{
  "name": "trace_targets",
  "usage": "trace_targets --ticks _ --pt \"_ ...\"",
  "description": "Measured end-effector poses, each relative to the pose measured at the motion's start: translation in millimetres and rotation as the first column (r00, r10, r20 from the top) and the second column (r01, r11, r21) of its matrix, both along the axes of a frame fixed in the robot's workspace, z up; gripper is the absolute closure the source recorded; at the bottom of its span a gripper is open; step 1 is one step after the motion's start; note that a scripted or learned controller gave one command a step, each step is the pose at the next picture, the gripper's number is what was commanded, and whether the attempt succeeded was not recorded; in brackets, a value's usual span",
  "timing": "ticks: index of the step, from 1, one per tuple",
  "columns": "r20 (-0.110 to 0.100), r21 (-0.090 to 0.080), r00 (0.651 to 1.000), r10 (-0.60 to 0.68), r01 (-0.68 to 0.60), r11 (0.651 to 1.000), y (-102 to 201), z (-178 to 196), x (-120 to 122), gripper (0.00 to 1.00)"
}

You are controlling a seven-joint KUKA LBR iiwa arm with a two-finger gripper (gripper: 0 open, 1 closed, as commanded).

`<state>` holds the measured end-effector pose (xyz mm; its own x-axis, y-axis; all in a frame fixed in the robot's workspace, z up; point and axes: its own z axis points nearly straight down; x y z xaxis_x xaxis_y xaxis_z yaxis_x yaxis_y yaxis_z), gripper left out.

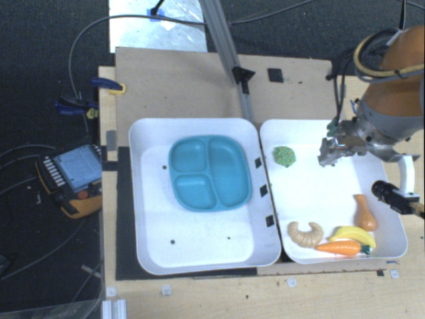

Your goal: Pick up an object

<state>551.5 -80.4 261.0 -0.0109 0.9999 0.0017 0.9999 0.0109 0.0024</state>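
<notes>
The objects to grab are all in the right bin (382, 178). There's a little green broccoli piece (284, 155) up near the bin's far-left corner, sitting by itself on the white floor. Down along the near edge there's a cluster: a tan croissant (305, 234), an orange carrot (339, 248) lying flat just beside it, a yellow banana (355, 235) touching the carrot from behind, and an orange-brown pear-shaped thing (364, 212) standing a bit further back toward the right wall. The carrot and banana are pretty much bunched together, with the croissant right at their left end.

The claw (330, 153) is over the far part of the right bin, to the right of the broccoli and apart from it. Nothing is between its fingers as far as I can see, and honestly I can't tell if they're apart or together, it's just a grey metal blob from this angle. The arm (392, 92) comes in from the right, orange band on top, grey underneath.

The left bin (199, 244) has a blue divided plate (210, 172) lying flat in its middle, three compartments. Both bins sit side by side on a brown board on the surface (172, 85).
</notes>
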Motion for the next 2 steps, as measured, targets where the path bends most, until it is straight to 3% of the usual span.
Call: trace_targets --ticks 2 --pt "0.000 0.000 1.000 0.000 0.000 1.000 106 -8 8 1.00"
